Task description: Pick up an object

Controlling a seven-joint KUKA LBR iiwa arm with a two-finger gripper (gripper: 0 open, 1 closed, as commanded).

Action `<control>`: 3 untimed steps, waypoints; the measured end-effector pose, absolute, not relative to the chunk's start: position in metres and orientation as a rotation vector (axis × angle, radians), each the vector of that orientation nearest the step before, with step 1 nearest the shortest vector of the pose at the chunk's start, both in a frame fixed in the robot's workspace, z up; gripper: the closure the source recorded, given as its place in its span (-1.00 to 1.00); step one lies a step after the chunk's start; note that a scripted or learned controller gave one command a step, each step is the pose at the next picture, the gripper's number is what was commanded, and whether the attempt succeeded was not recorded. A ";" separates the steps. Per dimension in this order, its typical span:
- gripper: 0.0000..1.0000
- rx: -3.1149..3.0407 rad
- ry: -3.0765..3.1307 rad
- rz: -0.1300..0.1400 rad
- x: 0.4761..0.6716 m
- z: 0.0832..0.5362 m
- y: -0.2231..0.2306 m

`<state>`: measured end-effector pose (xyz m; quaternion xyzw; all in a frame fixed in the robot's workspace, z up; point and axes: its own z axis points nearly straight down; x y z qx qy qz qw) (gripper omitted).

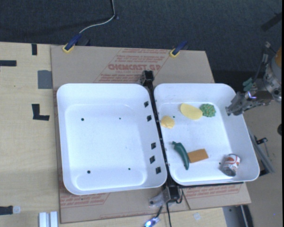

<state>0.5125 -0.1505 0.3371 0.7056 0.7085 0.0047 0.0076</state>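
The end effector (233, 109) hangs at the right rim of the right bin (241, 126), its dark tip just over the edge and apart from every object; it grips nothing, and whether it is wide or narrow I cannot tell at this slant. It sits at the bin's margin rather than above a target, which reads as a start or approach pose, so the pick looks not yet begun. Nearest to it lies a green broccoli piece (208, 109), touching or just beside a yellow lump (191, 111) toward the bin's far side; their closeness could make a clean grasp of either one awkward. Further left, near the divider, is a small yellow piece (167, 122), lying on its own. Toward the near side a dark green pepper (181, 154) lies slantwise with an orange block (198, 155) just beside it. A small red and white can (230, 164) lies tipped in the near right corner, close against the wall, where the wall may crowd the approach. The left bin (66, 126) adjoins on the other side of the divider. Both bins rest on a cardboard sheet (128, 67) clamped to the bench (19, 136), likely to keep them from sliding when pushed.
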 end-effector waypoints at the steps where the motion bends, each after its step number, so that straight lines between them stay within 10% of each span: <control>1: 1.00 2.205 2.212 0.014 0.550 0.498 -0.155; 2: 1.00 2.217 2.218 0.005 0.497 0.539 -0.155; 3: -1.00 2.220 2.221 -0.001 0.499 0.535 -0.155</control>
